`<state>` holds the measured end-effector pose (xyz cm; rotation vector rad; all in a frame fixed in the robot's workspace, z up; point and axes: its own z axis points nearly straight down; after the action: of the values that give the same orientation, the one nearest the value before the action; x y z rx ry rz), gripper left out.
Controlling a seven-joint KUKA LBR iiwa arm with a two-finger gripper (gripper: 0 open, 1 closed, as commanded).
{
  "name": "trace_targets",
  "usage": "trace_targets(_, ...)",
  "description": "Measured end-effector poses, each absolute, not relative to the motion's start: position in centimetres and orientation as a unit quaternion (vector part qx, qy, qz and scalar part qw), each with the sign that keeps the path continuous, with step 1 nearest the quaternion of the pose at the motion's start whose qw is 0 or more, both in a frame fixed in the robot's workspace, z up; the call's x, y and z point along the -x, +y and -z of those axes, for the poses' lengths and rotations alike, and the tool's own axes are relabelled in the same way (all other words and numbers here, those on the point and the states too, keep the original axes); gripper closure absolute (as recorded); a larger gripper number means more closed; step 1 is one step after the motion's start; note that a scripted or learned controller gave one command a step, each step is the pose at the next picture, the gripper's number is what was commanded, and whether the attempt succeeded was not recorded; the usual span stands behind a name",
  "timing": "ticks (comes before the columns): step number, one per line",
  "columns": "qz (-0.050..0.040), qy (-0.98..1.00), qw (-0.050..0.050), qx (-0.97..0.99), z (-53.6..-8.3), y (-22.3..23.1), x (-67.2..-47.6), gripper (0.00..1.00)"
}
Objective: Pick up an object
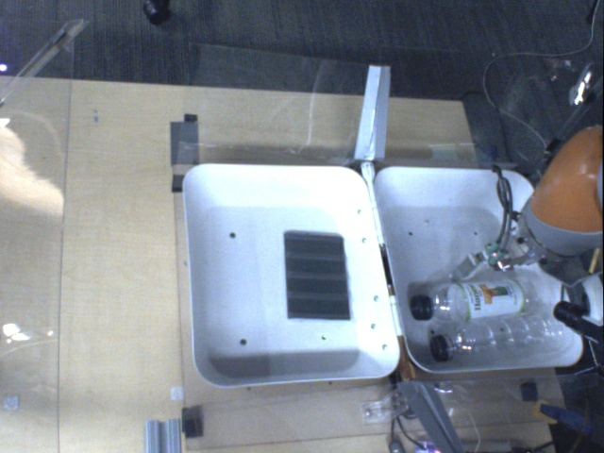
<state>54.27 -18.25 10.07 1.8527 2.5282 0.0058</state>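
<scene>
Bottles lie in right bin: labelled bottle on its side, second clear bottle just beside it, nearer front wall. Ribbed dark pad flat in left bin. Gripper sits just above labelled bottle; opening I cannot tell. I judge nothing lifted yet, grasp and lift remain

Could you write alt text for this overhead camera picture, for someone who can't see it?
Two clear bottles with black caps lie in the right bin, beside a grey-and-orange arm. The left bin holds a dark ribbed slab.
</scene>
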Motion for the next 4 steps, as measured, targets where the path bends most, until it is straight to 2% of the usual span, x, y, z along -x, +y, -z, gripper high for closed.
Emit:
trace_targets(1,-0.0039,0.865,0.011,-0.501,-9.1,-16.3,-49.4,0.00)
trace_targets(2,-0.0027,0.889,0.010,-0.458,-9.1,-11.5,-50.8,0.00)
trace_targets(3,-0.0026,0.904,0.009,-0.427,-10.3,-16.5,-49.3,0.00)
trace_targets(4,-0.0040,0.903,0.008,-0.429,-9.0,-10.0,-51.7,0.00)
